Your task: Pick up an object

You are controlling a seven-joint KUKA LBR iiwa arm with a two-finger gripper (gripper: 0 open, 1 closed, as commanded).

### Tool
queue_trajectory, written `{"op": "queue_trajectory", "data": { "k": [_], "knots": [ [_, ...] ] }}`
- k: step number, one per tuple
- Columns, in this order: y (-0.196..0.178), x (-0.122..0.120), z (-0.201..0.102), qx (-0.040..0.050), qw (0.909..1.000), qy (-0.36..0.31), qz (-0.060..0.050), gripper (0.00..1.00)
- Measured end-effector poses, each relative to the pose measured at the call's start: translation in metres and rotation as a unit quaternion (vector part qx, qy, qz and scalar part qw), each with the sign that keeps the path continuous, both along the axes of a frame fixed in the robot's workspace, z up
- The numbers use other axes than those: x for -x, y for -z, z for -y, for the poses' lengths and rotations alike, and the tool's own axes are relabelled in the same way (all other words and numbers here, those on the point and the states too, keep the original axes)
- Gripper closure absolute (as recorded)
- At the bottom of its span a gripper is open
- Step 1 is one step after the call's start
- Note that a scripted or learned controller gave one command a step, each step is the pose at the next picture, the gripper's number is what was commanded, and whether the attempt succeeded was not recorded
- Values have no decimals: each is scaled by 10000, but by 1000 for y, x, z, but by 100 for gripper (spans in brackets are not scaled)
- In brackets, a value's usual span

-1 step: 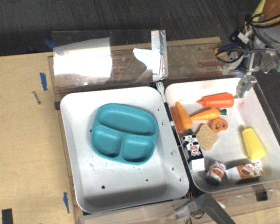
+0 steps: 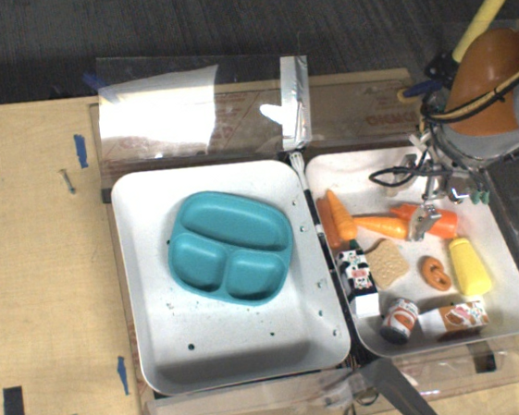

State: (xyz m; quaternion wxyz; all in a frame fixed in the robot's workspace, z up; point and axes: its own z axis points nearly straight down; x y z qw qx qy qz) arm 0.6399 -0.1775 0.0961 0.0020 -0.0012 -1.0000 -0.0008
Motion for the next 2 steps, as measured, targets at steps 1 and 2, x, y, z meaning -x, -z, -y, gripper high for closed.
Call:
{"op": "queue_trajectory", "data": {
  "k": [1,2],
  "knots": [
    [7,54,-15,19,9998,162,67,0],
    [-7,49,-16,39,9998,150,139,100]
  ]
}}
